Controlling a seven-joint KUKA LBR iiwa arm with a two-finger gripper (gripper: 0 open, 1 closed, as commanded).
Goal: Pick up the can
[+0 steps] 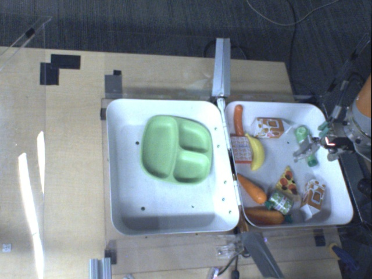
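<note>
Two shallow white bins sit side by side on a pale wooden worktop (pixel 70 156). The left bin (pixel 125 208) carries a green compartmented tray (pixel 176 149), lying tilted towards the bin's middle. The right bin (pixel 340 211) holds the clutter: a sausage (pixel 238 120) upright along the dividing wall, a red card (pixel 240 149) touching a banana (pixel 256 151), a small printed carton (pixel 269 127) near the far rim, a carrot (pixel 252 189) and a second orange vegetable (pixel 265 216) by the near rim, a pizza slice (pixel 286 180), and another patterned carton (pixel 314 194) at the near right corner. The can (pixel 280 202) (green-labelled, lying on its side) rests in the near part of the right bin, between the carrot and the patterned carton, just below the pizza slice. The arm enters from the right; its pincer (pixel 310 151) hangs low by the right wall, beside a small green object (pixel 301 134), well apart from the can. Whether its fingers are spread or pressed together cannot be told from here.
</note>
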